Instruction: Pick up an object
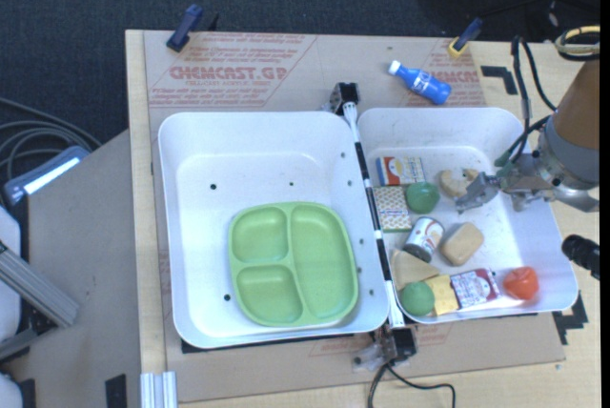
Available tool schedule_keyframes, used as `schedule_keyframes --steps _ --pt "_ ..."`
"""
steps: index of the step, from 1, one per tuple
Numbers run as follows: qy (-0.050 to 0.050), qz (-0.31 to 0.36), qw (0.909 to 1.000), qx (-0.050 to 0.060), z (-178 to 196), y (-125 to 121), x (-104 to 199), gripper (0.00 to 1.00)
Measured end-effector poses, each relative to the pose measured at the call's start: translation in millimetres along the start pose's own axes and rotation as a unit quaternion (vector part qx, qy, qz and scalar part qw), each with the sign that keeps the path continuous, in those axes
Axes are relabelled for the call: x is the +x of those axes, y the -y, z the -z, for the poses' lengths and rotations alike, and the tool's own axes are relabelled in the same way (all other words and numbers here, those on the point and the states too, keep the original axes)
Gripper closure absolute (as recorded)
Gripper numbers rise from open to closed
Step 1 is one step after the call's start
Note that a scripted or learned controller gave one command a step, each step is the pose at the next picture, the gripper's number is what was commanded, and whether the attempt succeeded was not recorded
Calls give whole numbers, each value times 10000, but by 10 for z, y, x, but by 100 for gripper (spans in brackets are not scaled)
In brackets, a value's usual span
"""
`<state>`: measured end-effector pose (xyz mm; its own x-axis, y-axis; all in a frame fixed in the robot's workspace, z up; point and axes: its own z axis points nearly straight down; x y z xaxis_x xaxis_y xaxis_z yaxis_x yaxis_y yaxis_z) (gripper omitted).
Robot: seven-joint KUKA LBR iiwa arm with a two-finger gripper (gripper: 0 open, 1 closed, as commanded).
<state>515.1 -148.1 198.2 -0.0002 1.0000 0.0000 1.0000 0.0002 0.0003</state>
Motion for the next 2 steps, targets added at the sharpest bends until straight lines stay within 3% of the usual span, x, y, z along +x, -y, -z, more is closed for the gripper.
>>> schedule_keyframes --steps 1,2 --pt "19 -10 10000 -73 -904 266 268 0" --pt "31 -16 9999 -125 -942 168 263 0"
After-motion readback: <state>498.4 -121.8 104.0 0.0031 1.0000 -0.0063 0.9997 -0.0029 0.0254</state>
